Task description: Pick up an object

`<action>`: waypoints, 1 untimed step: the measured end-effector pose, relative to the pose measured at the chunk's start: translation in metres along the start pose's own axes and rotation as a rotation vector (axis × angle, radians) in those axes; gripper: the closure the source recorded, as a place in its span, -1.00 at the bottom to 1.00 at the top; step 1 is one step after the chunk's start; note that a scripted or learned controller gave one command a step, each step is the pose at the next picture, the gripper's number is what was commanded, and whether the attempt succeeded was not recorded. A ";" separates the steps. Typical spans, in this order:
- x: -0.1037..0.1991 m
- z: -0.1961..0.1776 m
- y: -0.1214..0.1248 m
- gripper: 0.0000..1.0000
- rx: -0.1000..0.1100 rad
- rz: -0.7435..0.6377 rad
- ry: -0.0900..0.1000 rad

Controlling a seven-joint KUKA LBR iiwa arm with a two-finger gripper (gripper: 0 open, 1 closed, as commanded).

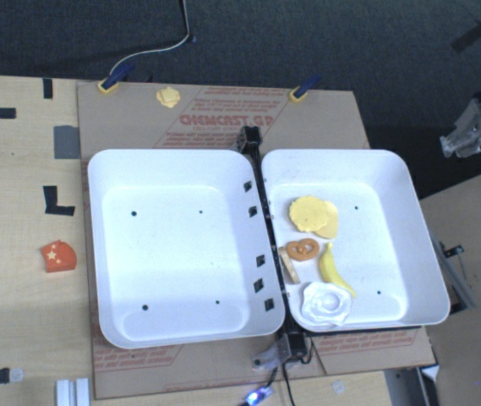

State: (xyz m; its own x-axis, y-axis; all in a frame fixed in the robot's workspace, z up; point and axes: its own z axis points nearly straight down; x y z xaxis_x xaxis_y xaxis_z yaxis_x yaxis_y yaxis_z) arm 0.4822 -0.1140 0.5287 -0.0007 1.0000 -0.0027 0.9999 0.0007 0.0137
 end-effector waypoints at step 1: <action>-0.104 -0.006 0.000 1.00 0.013 0.010 -0.002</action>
State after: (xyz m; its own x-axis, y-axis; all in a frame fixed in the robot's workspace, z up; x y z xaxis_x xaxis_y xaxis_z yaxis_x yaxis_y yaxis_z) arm 0.4826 -0.2183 0.5352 0.0090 0.9999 -0.0044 1.0000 -0.0090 0.0004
